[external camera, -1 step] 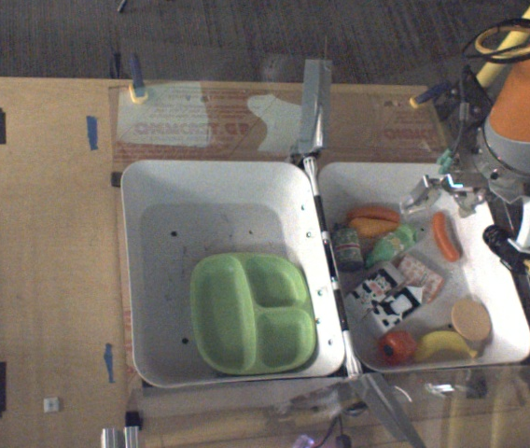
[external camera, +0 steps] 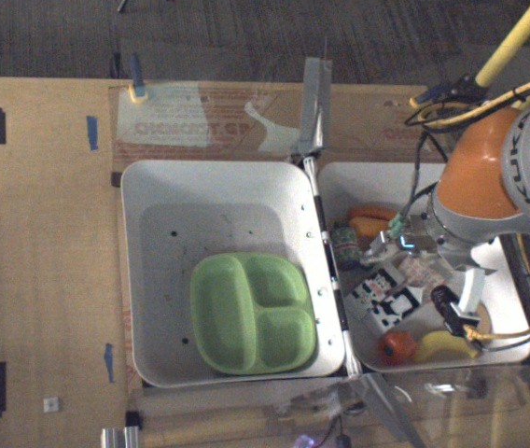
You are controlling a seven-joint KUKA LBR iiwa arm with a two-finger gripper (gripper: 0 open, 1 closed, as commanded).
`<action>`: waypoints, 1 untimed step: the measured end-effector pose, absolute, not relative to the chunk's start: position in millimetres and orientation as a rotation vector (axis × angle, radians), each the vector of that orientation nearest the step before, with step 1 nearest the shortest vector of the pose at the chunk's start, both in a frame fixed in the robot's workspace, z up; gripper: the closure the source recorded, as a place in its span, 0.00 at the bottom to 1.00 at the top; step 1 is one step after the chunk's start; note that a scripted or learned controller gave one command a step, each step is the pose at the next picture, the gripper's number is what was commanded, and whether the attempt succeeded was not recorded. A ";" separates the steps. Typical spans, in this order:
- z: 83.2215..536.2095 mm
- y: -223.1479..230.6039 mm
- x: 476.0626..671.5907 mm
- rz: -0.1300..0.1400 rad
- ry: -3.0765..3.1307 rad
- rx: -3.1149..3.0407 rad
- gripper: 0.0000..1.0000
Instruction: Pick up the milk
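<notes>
The milk [external camera: 386, 300] is a white carton with black cow patches, lying tilted near the middle of the right bin [external camera: 512, 329]. My gripper [external camera: 388, 253] hangs just above the carton's upper end, reaching in from the right under the grey and orange wrist [external camera: 478, 171]. A small teal light glows on the gripper body. The arm hides part of the bin behind the carton.
In the right bin an orange food item [external camera: 369, 219] and a green can [external camera: 344, 243] lie at the upper left, with a red fruit [external camera: 397, 345] and a yellow banana [external camera: 444, 346] at the front. A green divided plate [external camera: 251, 313] sits in the left bin [external camera: 153, 203].
</notes>
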State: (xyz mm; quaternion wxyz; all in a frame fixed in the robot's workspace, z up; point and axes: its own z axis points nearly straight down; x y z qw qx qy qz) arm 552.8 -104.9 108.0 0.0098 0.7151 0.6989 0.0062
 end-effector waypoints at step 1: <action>98.7 -102.3 493.4 0.050 1.829 2.510 0.00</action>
